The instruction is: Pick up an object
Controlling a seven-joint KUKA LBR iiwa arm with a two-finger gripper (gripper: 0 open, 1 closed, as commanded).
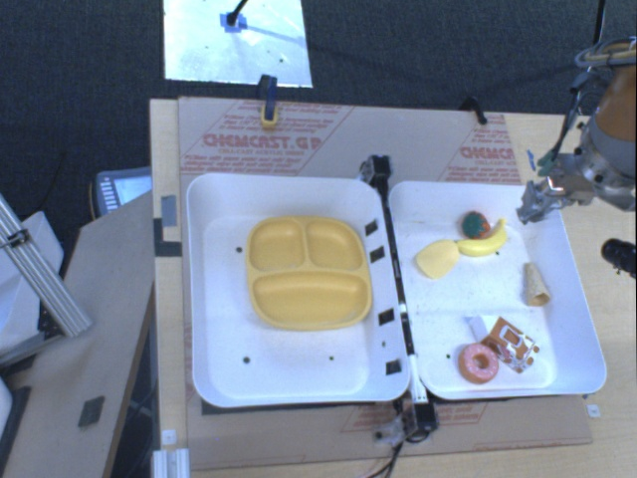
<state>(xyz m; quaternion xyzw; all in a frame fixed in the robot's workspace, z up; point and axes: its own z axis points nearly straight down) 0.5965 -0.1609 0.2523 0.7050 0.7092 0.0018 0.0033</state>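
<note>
Hand [534, 205] hovering at right bin's [577, 267] far edge, aperture can't be told, nothing seen held; banana [484, 244] is crowded by the strawberry [474, 224], so a double-contact miss is likely.

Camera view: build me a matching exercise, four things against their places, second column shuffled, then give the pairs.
Things:
1. yellow three-compartment plastic tray
2. yellow toy banana
3. pink-frosted toy doughnut
4. tan toy ice-cream cone

Places:
A. right bin, near corner, beside a red-and-white wrapper
B. right bin, by its right wall
C. middle of the left bin
D. right bin, far part, touching a red-and-green toy fruit

Pairs: 1-C, 2-D, 3-A, 4-B
</note>
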